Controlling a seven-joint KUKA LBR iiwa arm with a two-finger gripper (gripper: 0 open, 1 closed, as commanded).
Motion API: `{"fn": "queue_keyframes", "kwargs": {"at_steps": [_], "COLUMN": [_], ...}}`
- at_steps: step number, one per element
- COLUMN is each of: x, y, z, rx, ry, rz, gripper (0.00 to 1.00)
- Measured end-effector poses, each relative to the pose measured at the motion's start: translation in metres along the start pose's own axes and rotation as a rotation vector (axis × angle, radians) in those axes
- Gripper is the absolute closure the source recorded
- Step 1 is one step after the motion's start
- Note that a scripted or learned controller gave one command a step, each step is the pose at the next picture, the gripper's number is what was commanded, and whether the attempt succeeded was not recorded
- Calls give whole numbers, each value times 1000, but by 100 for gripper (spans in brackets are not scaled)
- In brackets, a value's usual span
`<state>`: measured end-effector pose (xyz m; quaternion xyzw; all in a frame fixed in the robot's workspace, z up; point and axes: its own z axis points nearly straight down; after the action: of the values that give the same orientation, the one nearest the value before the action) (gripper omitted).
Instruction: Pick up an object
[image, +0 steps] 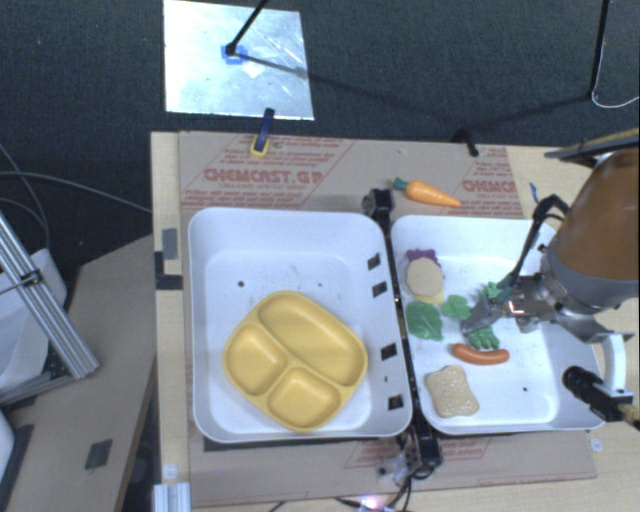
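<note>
A slice of bread (452, 390) lies nearest in the right bin (520, 412). At its twelve o'clock lies a hot dog (480, 353). Just beyond, the gripper (484, 318) hangs over green toy pieces (482, 336); its grip cannot be told.

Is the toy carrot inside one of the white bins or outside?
Outside. The carrot lies on the brown board beyond the far rim of the right bin.

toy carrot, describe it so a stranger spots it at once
Find the two white bins; the right bin holds toy food. The toy carrot lies outside, on the cardboard sheet behind that bin. Orange, tapered and green-topped, it is the only food outside a bin.
</note>
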<state>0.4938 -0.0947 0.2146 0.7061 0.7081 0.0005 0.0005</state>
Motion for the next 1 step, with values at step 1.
{"fn": "queue_keyframes", "kwargs": {"at_steps": [1], "x": [-52], "y": [-7], "z": [96], "rx": [8], "ry": [-1], "rz": [7], "gripper": [0]}}
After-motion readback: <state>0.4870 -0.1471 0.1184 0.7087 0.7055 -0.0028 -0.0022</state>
